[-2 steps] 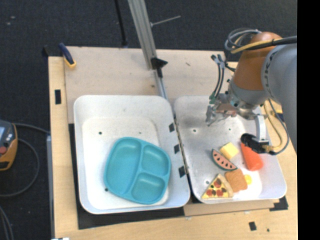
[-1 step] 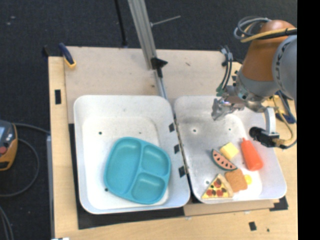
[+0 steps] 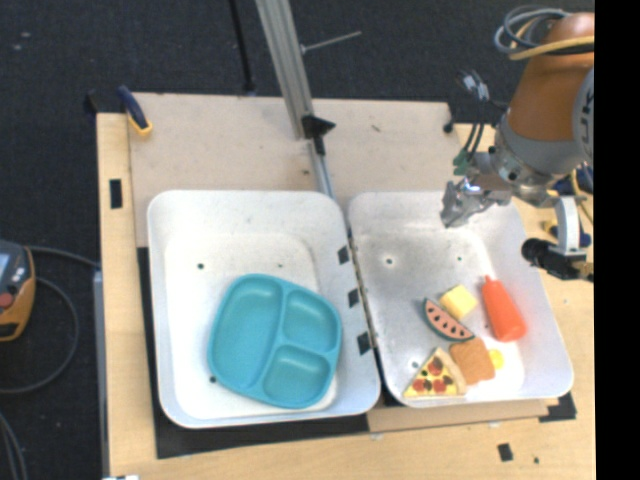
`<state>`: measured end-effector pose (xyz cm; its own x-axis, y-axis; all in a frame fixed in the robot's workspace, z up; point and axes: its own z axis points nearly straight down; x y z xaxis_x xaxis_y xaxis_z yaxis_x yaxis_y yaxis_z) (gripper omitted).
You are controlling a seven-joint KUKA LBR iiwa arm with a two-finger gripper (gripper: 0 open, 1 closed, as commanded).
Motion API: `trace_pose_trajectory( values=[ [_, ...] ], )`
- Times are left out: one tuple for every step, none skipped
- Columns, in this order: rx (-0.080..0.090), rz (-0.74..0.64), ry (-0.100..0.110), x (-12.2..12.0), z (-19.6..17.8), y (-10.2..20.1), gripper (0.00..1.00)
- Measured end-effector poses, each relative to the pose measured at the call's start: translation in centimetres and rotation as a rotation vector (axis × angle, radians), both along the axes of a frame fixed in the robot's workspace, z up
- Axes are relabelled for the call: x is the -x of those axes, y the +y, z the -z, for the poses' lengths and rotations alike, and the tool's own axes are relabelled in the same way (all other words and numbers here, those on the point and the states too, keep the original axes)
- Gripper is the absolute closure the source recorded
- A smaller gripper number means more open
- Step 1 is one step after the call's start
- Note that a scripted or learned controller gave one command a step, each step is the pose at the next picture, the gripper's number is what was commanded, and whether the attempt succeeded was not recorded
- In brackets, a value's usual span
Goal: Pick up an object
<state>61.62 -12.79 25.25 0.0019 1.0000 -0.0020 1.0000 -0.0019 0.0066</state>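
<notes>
- My gripper [image 3: 462,206] hangs over the far edge of the right bin [image 3: 400,230], near that bin's far right corner; whether it is released or clenched, I cannot tell.
- The arm [image 3: 545,98] comes in from the bench's far right corner, its orange band above the wrist.
- Nothing sits between gripper and toys; they lie well apart from it, bunched in the right bin's near right corner.
- The carrot [image 3: 503,309] lies closest to the right wall, running roughly along it.
- The cheese [image 3: 459,300] is just beside the carrot, and the watermelon [image 3: 442,319] touches the cheese on its left.
- The bread [image 3: 473,360] sits nearer the front wall, with the pizza [image 3: 436,377] against it, almost at the front edge.
- A small yellow piece [image 3: 496,359] peeks out at the bread's right side.
- I see open floor in the right bin's left half and far half, bare white all the way to the divider between bins.
- The left bin [image 3: 180,218] carries a teal tray [image 3: 276,340] toward its near right corner, close to the front wall.
- A metal post [image 3: 287,53] rises from the bench's far edge, above the gap between bins.
</notes>
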Motion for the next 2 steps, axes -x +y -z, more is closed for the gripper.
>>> trace_pose_trajectory(
  values=[
    [-0.003, -0.008, 0.005, -0.6, 0.9, 5.4, 1.00],
    [-0.004, -0.010, 0.004, -0.3, 0.0, 11.3, 1.00]
  ],
)
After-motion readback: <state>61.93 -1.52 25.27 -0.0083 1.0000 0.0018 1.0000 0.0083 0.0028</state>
